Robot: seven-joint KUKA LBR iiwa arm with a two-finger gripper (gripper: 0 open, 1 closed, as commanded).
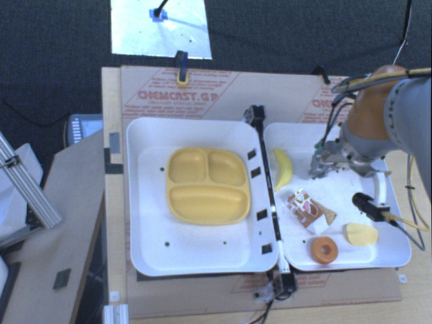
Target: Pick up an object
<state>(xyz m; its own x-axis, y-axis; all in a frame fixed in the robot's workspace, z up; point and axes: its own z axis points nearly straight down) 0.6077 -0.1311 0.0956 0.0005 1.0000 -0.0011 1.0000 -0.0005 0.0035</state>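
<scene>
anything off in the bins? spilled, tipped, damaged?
Nothing stands out. Yellow divided tray lies flat in the left bin. Banana, snack packet, orange ring and yellow piece lie apart in the right bin.

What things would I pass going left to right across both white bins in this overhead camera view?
Yellow three-compartment plastic tray → yellow banana → red-and-white wrapped snack packet → orange ring-shaped doughnut → pale yellow wedge-shaped chunk.
</scene>
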